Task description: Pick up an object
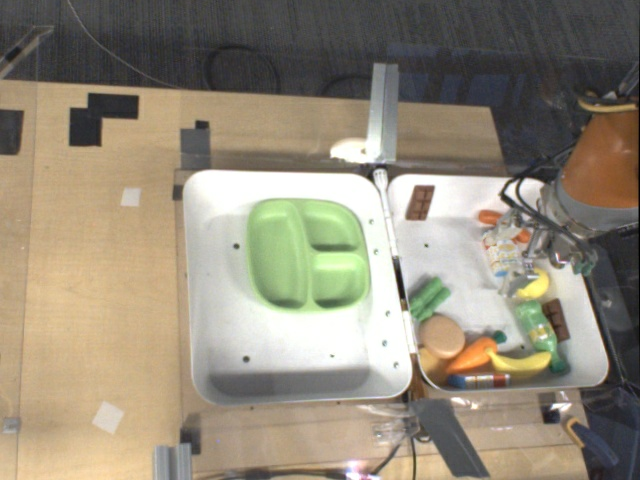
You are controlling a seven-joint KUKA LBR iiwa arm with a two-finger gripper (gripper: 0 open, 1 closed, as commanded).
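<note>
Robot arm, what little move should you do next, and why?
Probably go straight down a little. The gripper hangs in the right bin, just above a small yellow toy, with a green toy close below it in the picture. I can't see anything held, so lowering comes before grabbing.

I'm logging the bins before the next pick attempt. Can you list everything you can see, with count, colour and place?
Left bin: 1, white, left half of bench.
Divided tray: 1, light green, middle of left bin.
Right bin: 1, white, beside left bin.
Chocolate bar: 1, brown, right bin's far left corner.
Green pieces: 1 cluster, green, by the divider.
Round bun: 1, tan, near left of right bin.
Carrot: 1, orange, beside bun.
Banana: 1, yellow, near edge.
Green bottle: 1, green, right side.
Gripper: 1, grey with orange band, over the right bin's right side.
</note>
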